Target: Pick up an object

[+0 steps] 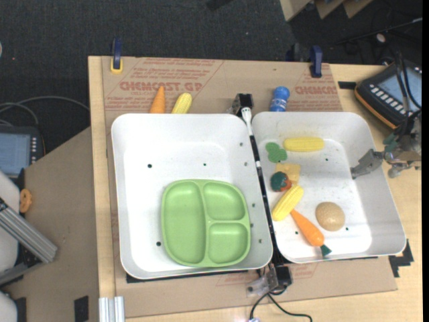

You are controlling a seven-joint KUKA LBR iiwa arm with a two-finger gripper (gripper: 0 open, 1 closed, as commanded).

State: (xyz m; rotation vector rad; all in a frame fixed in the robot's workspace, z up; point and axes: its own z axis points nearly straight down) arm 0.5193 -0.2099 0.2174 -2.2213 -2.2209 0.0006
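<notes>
Sitting side by side on the counter [100,180] are two white bins. Landmark: the green divided tray [204,222], one only, three compartments, lying in the left bin [134,153] toward its near side.

Right of the tray, the right bin [375,200] is holding six toys. Two corn cobs: one corn cob [303,143] lying at the far end, a second corn cob [287,202] lying slanted just right of the tray past the bin walls. One green toy [275,153] sitting just left of the far cob. One red-and-yellow toy [285,176] sitting between the green toy and the near cob, touching or nearly touching the cob. One carrot [309,228] lying at the near end, its top close to the near cob. One tan round toy [330,215] sitting just right of the carrot.

Beyond the tray, outside the bins on the counter: one orange carrot-like piece [157,100], one yellow corn piece [181,102] beside it, one blue bottle [279,99] farther right.

The tool [367,164] is hanging over the right bin's right side, well right of the tray, apart from every toy. Cannot tell whether it is released or clenched; nothing is showing in it.
</notes>
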